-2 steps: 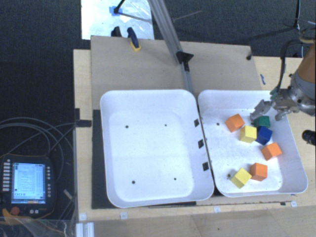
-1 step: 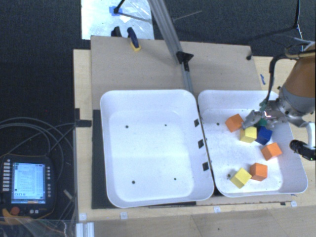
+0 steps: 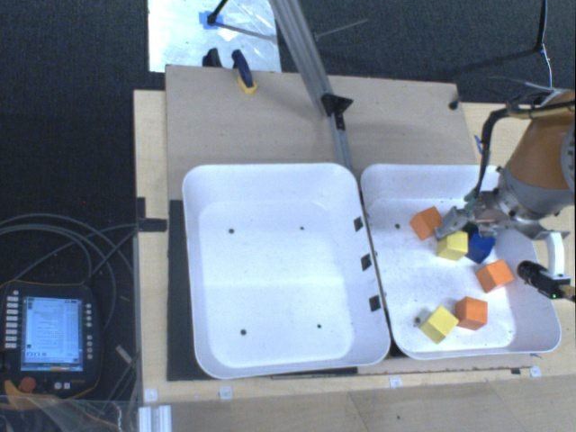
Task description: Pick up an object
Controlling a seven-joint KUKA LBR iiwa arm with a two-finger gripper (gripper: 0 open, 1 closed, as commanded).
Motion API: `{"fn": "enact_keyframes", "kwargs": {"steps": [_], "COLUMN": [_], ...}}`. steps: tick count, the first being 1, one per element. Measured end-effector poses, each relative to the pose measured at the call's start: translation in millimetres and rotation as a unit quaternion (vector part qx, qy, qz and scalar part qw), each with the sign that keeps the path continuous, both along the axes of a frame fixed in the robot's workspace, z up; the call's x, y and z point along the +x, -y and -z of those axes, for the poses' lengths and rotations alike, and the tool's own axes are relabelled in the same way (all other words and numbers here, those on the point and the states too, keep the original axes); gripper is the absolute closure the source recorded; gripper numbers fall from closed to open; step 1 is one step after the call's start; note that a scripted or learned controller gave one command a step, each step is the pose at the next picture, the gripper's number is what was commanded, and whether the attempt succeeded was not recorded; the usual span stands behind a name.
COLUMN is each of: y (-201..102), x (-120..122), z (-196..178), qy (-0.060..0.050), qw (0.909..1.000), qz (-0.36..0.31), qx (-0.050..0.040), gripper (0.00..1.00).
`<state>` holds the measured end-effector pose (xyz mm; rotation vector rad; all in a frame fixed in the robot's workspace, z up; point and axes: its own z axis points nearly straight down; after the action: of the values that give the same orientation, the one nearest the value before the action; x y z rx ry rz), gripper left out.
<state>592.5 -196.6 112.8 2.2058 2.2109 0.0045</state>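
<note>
The jaws of the gripper (image 3: 465, 226) cannot be read here: they are small and dark, and they come down among the blocks at the middle right of the frame, so I cannot tell if they are apart, together or closed on anything.

The largest thing is the bench (image 3: 270, 124), a light brown board that takes up the centre of the frame. On it lies the left bin (image 3: 202, 205), white and shallow, in the middle of the frame. The right bin (image 3: 387, 196) touches it along the long side and lies at the lower right. The arm (image 3: 540, 165) enters from the right edge, with the orange band above the grey wrist. A grey pole (image 3: 301, 43) runs at a slant from the top centre down to the place where the two bins meet. At the lower left corner there is a handheld control panel (image 3: 49, 336) with a lit screen, and cables run from it.

All the blocks lie in the right bin. An orange block (image 3: 426, 222) is just left of the gripper. A yellow block (image 3: 453, 245) is just below the gripper, and a blue block (image 3: 481, 245) is just beside it on the right. Another orange block (image 3: 494, 275) lies a little lower and more to the right. Near the lower edge of the bin, a third orange block (image 3: 471, 312) touches a second yellow block (image 3: 440, 323).
</note>
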Motion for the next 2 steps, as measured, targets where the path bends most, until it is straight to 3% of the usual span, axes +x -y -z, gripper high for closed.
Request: {"fn": "enact_keyframes", "kwargs": {"steps": [1,2], "y": [-0.4,-0.4], "x": [1.5,2.8], "z": [-13.0,-57.0], "qy": [0.002,-0.004], "qw": [1.0,1.0], "qz": [-0.001,-0.001], "qx": [0.0005,0.0044], "gripper": [1.0,1.0]}}
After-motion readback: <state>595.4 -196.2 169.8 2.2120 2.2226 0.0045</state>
